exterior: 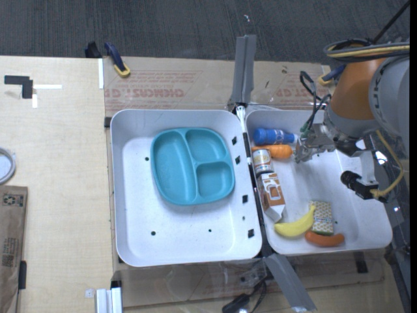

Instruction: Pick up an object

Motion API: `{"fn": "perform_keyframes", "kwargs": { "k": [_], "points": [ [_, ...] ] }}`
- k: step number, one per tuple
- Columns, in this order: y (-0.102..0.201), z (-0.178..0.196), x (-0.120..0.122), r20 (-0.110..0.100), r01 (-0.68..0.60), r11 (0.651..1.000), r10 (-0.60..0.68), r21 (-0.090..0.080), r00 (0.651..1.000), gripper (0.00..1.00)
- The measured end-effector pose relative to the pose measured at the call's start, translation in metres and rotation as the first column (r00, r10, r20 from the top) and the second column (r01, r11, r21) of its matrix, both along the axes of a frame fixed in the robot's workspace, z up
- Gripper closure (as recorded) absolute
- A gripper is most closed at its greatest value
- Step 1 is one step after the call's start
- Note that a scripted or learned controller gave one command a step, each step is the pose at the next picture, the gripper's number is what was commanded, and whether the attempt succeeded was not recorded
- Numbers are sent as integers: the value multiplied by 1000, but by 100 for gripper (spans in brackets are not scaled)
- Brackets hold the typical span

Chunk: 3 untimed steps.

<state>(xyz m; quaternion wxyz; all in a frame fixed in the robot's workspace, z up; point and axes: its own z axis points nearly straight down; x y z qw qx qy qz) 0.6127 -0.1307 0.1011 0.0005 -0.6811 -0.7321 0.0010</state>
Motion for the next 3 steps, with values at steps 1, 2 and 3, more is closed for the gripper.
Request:
{"fn": "perform_keyframes", "kwargs": {
  "k": [1, 2, 3],
  "points": [
    [0, 0, 0, 0, 0, 1000, 0, 0, 1000, 0],
    [8, -12, 43, -10, 75, 997, -75, 0, 997, 0],
    [8, -3, 43, -11, 73, 997, -73, -2, 997, 100]
  ]
}}
